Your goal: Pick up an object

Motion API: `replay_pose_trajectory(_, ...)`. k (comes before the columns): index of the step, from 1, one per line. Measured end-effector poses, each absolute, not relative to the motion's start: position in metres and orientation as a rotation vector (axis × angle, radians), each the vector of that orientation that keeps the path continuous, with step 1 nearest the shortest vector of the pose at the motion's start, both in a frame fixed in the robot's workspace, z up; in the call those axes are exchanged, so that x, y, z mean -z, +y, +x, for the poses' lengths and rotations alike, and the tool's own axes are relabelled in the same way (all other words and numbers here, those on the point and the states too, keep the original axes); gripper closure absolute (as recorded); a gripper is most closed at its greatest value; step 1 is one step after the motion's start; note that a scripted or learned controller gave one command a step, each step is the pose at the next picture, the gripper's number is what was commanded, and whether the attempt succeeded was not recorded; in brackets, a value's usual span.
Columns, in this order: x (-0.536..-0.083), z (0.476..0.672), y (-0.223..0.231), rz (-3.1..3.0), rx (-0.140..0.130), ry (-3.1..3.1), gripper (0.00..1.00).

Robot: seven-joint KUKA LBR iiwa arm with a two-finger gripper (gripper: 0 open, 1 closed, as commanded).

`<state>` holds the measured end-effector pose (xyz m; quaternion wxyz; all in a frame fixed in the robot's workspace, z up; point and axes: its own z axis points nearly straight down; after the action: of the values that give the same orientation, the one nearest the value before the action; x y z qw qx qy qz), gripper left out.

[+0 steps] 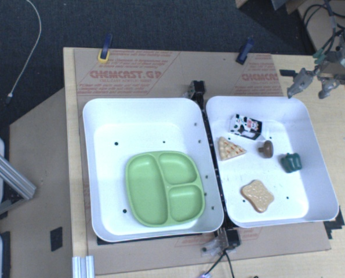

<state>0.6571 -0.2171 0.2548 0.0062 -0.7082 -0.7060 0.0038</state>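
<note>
In the right-hand white bin [311,155] I see five small pieces, none touching another. A black-and-white patterned flat packet with a red spot [246,126] lies towards the far side. Just below it sits a tan triangular waffle-textured wedge [230,149], close to the bin's left wall. A small brown rounded lump [266,149] lies beside that, then a dark green chunky block [291,163]. Nearest me lies a beige toast-shaped slice [257,195], flat.

even bright light, soft shadows, slight overall blur
</note>
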Motion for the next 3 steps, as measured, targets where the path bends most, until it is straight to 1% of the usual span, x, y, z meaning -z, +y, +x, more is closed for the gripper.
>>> replay_pose_trajectory(1,-0.264,0.66,-0.216,-2.221,-0.001,-2.222,0.0)
replay_pose_trajectory(2,-0.21,0.65,-0.22,-2.219,-0.006,-2.217,0.0)
replay_pose_trajectory(3,-0.158,0.647,-0.21,-2.219,-0.001,-2.22,0.0)
